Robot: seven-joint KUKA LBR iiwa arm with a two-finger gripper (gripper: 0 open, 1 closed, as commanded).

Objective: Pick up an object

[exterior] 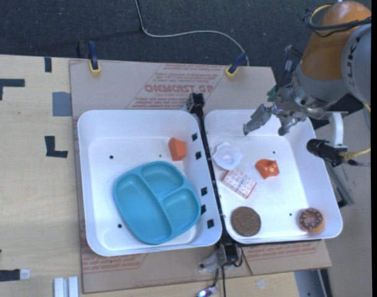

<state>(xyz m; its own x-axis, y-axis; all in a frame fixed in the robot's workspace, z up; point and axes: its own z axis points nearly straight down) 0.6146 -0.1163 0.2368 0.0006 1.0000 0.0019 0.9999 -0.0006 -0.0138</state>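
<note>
My gripper [270, 124] hangs over the far edge of the right bin [327, 184], open, with nothing between its two grey fingers. Below it in that bin lie a clear plastic cup [227, 155], a red block [267, 168], a white and red patterned packet [239, 182], a brown round cookie [245, 221] and a sprinkled doughnut [311, 219]. The left bin [89, 184] holds a blue divided plate [156, 200] and a small orange block [177, 148] near its right wall.
Both bins rest on a cardboard sheet [170, 85] held by clamps at the back. A black divider [204, 159] runs between the bins. A black cable loops across the dark floor behind. The arm's orange band [334, 17] stands at the upper right.
</note>
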